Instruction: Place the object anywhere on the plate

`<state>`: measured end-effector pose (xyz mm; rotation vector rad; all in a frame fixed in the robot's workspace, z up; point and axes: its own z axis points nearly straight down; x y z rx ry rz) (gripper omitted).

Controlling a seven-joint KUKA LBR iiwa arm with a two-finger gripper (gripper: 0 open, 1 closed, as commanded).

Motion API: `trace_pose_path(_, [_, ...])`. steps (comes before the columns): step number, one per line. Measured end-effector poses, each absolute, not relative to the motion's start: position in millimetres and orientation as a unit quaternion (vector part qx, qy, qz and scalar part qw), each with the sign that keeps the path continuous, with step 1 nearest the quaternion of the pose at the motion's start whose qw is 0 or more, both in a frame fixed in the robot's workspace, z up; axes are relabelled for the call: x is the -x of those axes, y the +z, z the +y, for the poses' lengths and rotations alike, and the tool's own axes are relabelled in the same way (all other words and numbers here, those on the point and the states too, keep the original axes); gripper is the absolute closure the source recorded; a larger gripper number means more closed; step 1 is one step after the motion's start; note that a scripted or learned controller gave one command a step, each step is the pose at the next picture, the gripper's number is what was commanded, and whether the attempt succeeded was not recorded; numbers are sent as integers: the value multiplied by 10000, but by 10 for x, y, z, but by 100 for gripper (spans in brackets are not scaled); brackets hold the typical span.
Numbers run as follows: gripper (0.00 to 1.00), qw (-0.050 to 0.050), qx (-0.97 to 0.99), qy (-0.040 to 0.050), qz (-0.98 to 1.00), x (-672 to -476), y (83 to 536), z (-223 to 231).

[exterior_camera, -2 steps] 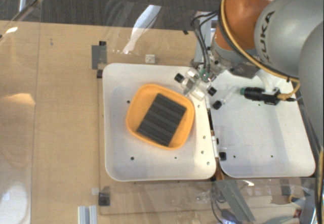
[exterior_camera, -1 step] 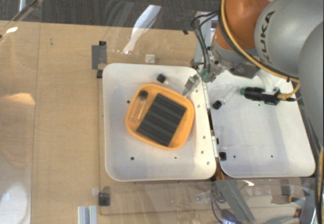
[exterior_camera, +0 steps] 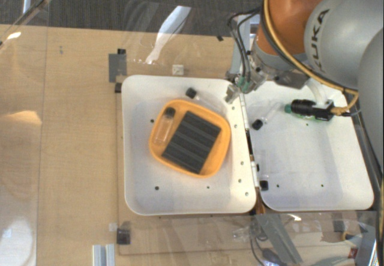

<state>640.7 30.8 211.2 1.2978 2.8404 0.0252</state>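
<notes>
My gripper (exterior_camera: 233, 92) hangs over the divider where the left bin (exterior_camera: 180, 199) meets the right bin (exterior_camera: 312, 181), at the far edge, well clear of the orange plate (exterior_camera: 221, 152). Open or closed, I cannot tell (too small and half under my own wrist), and I see nothing carried. The plate sits mid left bin with two things on it: a black ribbed block (exterior_camera: 192, 142) lying flat and slightly skewed across the middle, and a clear tube (exterior_camera: 162, 128) lying on its side just beside the block, along the plate's left rim. Which one is the object I can't say for sure, but both rest fully on the plate, so I'd judge the placing done and only the pull-away left. The block looks dark, matte, rectangular, with parallel ridges running its length. The tube looks see-through and short, with one darker end. Off the plate: a small black piece (exterior_camera: 191, 92) in the left bin near the plate's far edge, another black bit (exterior_camera: 257, 123) in the right bin near the divider.
</notes>
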Motion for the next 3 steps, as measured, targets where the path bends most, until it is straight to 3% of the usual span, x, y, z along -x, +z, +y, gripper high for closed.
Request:
trace_pose_path(1, [100, 122, -4148, 110, 9098, -6428, 2234, 318])
trace_pose_path(2, [100, 33, -3755, 15, 9268, -6573, 1862, 48])
trace_pose_path(3, [100, 40, -3414, 21, 9399, -6548, 1972, 444])
